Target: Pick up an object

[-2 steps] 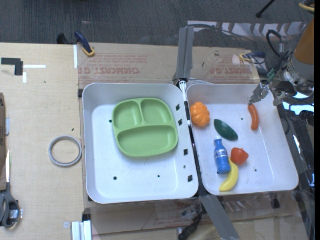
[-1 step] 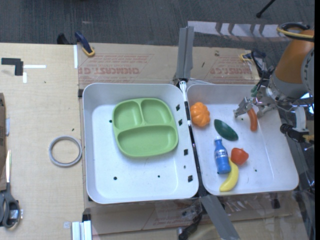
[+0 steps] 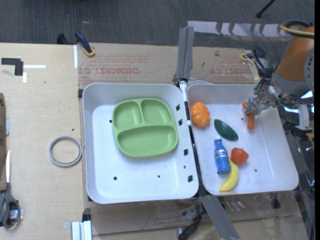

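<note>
My gripper [image 3: 253, 109] hangs over the back of the right bin [image 3: 280, 184], below the orange-banded wrist. It is shut on a small orange carrot-like piece [image 3: 250, 123], which pokes out below the fingertips, with a bit of orange also showing on their left side. Lying in the same bin are an orange pumpkin-shaped toy [image 3: 200, 114], a dark green leaf-shaped piece [image 3: 226, 129], a blue bottle [image 3: 221, 155], a red pepper-like toy [image 3: 239, 156] and a yellow banana [image 3: 230, 179].
A green divided plate [image 3: 145, 127] lies in the left bin [image 3: 95, 149]. On the bench to the left are a tape ring [image 3: 65, 150] and scissors [image 3: 9, 206]. A grey divider post [image 3: 184, 54] stands behind the bins.
</note>
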Available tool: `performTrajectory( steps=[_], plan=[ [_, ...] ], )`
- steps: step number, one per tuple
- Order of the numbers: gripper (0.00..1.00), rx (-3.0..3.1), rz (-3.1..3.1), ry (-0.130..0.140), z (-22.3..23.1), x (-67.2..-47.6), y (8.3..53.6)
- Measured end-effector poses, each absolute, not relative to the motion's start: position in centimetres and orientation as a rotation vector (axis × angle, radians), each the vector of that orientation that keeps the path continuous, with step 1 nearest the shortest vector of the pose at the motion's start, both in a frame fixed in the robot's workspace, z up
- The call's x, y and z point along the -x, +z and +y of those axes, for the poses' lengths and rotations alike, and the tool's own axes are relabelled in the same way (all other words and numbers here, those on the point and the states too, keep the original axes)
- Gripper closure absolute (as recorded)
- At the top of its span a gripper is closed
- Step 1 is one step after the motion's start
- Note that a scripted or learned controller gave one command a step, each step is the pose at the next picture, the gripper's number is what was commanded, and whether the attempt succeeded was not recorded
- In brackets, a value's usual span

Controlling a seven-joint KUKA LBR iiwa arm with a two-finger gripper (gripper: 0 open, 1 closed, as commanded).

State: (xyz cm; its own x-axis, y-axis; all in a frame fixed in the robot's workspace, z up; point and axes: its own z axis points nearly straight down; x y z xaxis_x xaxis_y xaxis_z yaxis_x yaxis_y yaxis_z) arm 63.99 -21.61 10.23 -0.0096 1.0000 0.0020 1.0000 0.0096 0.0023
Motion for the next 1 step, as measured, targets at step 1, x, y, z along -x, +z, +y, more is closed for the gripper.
performTrajectory(
  steps=[1],
  plan=[
    [1.0,-2.218,2.223,0.0,-14.52,-62.93,21.1]
  ],
)
